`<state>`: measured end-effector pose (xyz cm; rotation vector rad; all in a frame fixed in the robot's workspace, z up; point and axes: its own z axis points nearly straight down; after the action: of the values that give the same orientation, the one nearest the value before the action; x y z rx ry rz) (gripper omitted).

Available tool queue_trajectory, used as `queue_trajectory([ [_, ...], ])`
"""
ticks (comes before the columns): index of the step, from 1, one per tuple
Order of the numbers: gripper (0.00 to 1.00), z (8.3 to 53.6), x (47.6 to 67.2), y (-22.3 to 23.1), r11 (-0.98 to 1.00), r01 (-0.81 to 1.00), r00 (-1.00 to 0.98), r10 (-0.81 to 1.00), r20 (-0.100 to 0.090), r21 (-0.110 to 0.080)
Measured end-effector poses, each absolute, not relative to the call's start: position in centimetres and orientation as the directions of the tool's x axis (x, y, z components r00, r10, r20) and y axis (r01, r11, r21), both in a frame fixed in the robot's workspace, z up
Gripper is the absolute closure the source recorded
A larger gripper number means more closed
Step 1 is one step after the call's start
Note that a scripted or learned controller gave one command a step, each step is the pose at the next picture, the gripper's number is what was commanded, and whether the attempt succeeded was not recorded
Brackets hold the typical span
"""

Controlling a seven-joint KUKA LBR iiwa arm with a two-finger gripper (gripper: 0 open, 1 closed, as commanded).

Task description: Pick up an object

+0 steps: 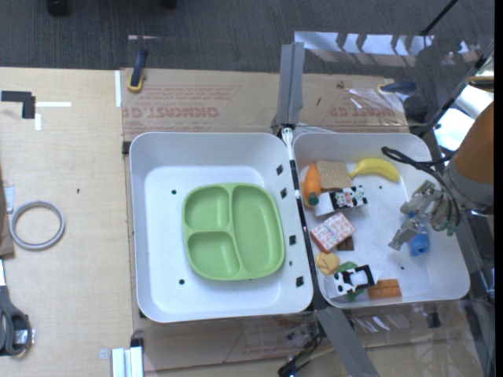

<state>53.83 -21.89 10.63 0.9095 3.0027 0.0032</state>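
Lying nearest in the right bin (440, 289) are a black-and-white toy (351, 280) and an orange block (384, 290). Farther right, the claw (410, 228) hangs beside a small blue object (420, 244). A banana (375, 168) lies farthest.

Claw (410, 228) low at right, pointing left, fingers seemingly parted.

Two white bins (149, 234) – one green tray (233, 231), one banana (376, 168), one carrot (312, 181), one tape roll (34, 225).
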Motion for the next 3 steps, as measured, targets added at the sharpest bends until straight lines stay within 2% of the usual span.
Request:
queue_trajectory([
  [1, 0.0, 9.2, 54.0, -21.9, 0.771, 0.636, -0.771, 0.636, 0.0, 0.004],
  [2, 1.0, 10.2, 54.2, -21.9, 0.773, 0.635, -0.773, 0.635, -0.003, 0.004],
  [3, 1.0, 22.4, 57.5, -19.6, 0.734, 0.679, -0.734, 0.679, -0.004, 0.001],
])
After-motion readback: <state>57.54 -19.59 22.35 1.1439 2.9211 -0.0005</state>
